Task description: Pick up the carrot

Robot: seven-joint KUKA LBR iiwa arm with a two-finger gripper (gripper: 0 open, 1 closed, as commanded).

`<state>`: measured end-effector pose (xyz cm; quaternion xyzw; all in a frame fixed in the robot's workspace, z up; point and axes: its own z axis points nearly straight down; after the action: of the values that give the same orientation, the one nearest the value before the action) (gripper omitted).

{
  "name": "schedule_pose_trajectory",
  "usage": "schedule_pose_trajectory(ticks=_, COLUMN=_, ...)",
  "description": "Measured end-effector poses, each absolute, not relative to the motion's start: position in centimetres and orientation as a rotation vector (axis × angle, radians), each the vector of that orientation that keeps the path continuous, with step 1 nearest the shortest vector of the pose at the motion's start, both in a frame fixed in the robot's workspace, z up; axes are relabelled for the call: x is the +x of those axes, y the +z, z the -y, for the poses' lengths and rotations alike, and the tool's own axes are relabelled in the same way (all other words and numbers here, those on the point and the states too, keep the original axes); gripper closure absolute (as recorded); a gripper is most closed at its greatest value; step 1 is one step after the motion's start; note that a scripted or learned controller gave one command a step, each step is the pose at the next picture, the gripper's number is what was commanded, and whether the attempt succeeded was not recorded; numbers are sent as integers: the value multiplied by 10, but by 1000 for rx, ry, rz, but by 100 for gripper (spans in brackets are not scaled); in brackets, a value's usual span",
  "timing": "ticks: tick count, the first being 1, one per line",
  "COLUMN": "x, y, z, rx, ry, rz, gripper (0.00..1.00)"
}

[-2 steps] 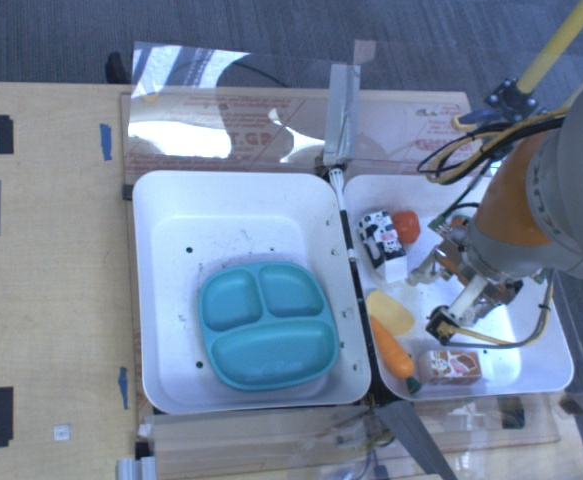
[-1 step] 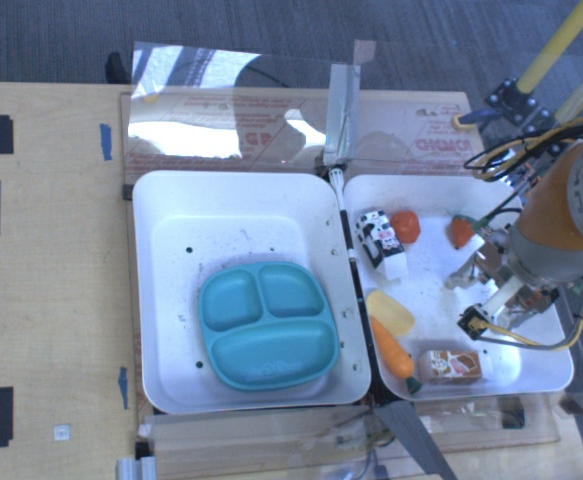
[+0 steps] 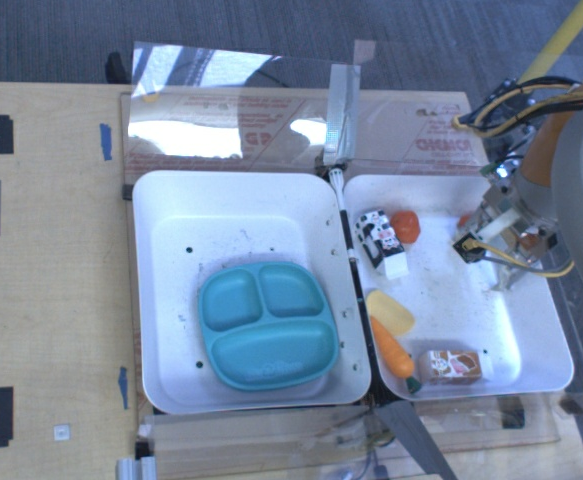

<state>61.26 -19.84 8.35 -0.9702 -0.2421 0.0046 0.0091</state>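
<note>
The carrot [image 3: 393, 349] is orange and lies slanted against the left wall of the right bin [image 3: 531, 343], near its front corner. My gripper [image 3: 493, 251] hangs over the right part of that bin, well to the right of the carrot and farther back. Nothing shows in the gripper.
A yellow piece [image 3: 392, 311] lies just behind the carrot, and a brown packet [image 3: 453, 365] sits to its right at the front wall. A black-and-white carton [image 3: 381, 239] and an orange-red ball [image 3: 406, 226] sit at the back left. The left bin [image 3: 171, 228] holds a teal divided plate [image 3: 268, 324].
</note>
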Motion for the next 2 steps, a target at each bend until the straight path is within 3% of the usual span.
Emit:
schedule_pose_trajectory(ticks=1, x=614, y=93, z=199, rx=-3036, ry=13, rz=767, gripper=100)
schedule_pose_trajectory(ticks=2, x=551, y=86, z=159, rx=-3098, ry=0, rz=523, gripper=100)
